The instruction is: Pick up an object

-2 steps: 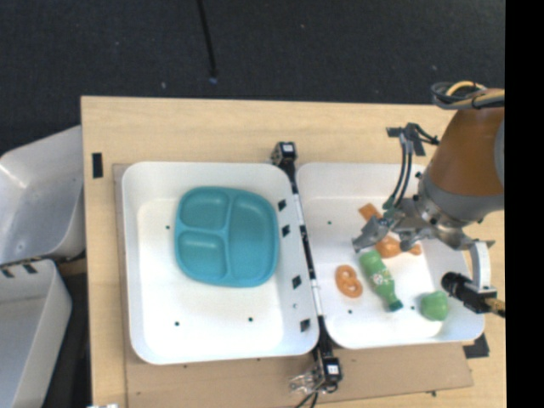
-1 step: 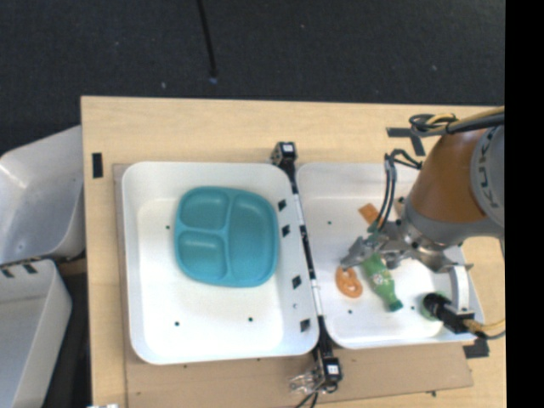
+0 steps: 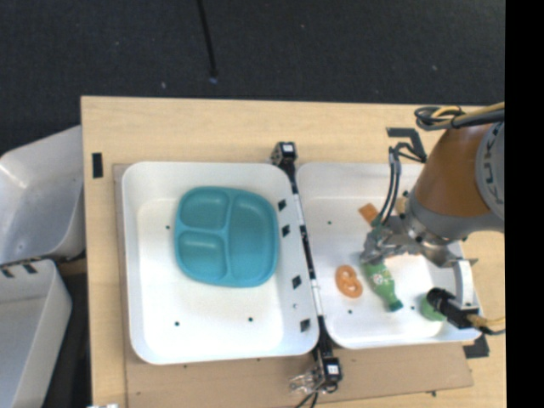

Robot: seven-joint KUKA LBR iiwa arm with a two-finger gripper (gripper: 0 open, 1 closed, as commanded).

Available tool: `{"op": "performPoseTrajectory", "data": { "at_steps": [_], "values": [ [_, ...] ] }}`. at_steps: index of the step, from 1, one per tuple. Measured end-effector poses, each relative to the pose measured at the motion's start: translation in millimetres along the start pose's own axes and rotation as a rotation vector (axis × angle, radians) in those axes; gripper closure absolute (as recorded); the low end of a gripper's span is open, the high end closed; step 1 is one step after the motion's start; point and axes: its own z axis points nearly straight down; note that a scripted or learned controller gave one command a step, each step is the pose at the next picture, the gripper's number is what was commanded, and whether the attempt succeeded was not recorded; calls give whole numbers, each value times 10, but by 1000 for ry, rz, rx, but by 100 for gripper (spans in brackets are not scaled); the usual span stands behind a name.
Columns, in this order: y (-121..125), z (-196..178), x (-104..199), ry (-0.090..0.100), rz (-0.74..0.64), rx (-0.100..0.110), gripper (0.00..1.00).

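In the right bin [image 3: 340,194] lie an orange pretzel-shaped piece [image 3: 348,281], a green packet-like object [image 3: 384,286], a small orange block [image 3: 367,212] and a small green piece [image 3: 431,310] at the bin's right edge. My gripper [image 3: 376,249] hangs low over the right bin, just above the upper end of the green packet and right of the pretzel piece. The arm's orange band [image 3: 455,172] covers the wrist from above. Nothing shows clearly between the fingers.
A teal divided plate [image 3: 227,235] lies in the left bin [image 3: 153,313]. A black divider with clips [image 3: 299,236] runs between the bins. Cables loop beside the arm at the right, and a black fitting [image 3: 450,304] sits at the right bin's lower corner.
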Motion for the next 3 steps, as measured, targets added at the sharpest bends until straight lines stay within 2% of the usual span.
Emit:
{"op": "performPoseTrajectory", "data": {
  "at_steps": [3],
  "values": [
    [-46,-1314,-16,-2,-11,-4,100]
  ]
}}
